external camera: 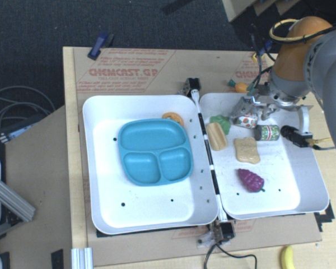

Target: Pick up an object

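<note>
I saw the blue three-compartment plastic tray (155,158) in the left white bin (101,203). In the right white bin (302,198), the tan bread slice (247,149) lay behind the purple grape bunch (250,180).

You are looking down from one fixed camera mounted above the bench (157,66), tilted so the far edge sits at the top of your frame and the near edge at the bottom. It stands far enough back that you take in both white bins whole: the left bin (101,206) and the right bin (302,198), side by side across the middle. The arm (319,43) enters your picture from the upper right. Dark floor borders the bench above and to your left.
</note>
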`<state>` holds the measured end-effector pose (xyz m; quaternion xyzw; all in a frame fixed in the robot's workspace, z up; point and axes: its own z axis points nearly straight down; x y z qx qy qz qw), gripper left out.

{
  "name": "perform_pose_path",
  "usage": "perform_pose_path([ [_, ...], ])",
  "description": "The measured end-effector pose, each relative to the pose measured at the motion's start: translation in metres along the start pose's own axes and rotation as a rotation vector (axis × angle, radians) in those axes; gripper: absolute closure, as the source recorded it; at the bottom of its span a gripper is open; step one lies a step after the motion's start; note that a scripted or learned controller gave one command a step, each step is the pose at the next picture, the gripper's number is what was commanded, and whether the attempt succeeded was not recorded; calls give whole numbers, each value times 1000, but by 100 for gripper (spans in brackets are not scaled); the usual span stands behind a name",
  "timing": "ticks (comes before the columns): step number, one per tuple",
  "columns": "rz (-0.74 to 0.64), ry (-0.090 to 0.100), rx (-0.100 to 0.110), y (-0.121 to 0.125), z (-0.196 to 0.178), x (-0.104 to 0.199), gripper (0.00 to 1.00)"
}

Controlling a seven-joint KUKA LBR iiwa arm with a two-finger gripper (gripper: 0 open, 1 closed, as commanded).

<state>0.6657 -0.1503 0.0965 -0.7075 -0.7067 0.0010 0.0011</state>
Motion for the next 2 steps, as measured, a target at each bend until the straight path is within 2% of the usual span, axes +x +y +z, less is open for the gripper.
perform_pose_path([
  [1,-1,-1,-4,1,-12,0,100],
  [2,-3,1,-2,-59,-89,102,100],
])
